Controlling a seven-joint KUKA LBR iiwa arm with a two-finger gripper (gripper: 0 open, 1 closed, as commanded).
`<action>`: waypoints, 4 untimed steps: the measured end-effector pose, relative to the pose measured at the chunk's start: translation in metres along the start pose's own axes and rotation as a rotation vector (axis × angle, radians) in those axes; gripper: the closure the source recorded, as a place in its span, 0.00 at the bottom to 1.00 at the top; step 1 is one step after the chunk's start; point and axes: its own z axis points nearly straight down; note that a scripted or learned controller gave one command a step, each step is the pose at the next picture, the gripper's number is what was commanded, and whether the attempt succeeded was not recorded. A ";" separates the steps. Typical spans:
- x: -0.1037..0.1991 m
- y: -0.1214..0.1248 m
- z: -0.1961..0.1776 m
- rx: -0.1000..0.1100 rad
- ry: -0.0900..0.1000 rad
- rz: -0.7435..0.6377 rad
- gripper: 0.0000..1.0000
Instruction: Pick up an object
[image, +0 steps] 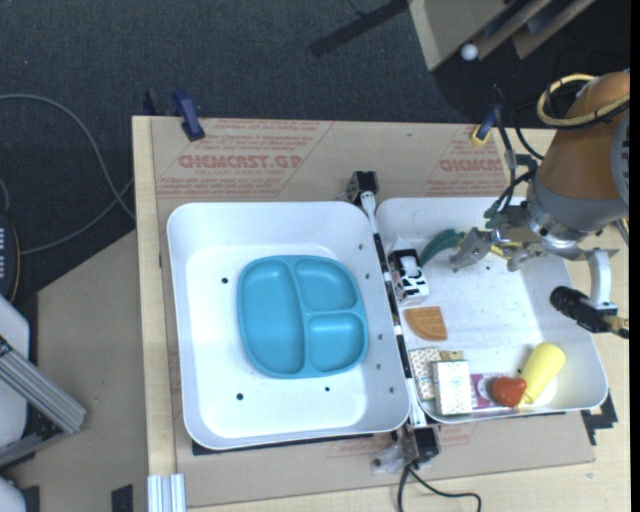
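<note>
Right bin (560, 400), centre right of frame: green item (437, 243) at its upper left edge, black-and-white piece (407, 277) below that, tan wedge (428, 322) mid-left, small boxes (447, 382) at the lower left, red item (509, 391) touching a yellow one (541, 368) at lower right. Tool (488, 248) sits over the bin's upper part, just right of the green item, possibly above it rather than touching; fingers spread, nothing between them. Left bin (200, 320) holds a blue divided plate (301, 315). Both on the tabletop (160, 180).
</note>
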 end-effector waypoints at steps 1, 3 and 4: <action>0.034 0.064 0.079 0.000 0.000 -0.001 0.00; 0.003 0.083 0.077 -0.008 -0.003 -0.002 1.00; 0.068 0.031 -0.012 -0.001 0.001 -0.002 1.00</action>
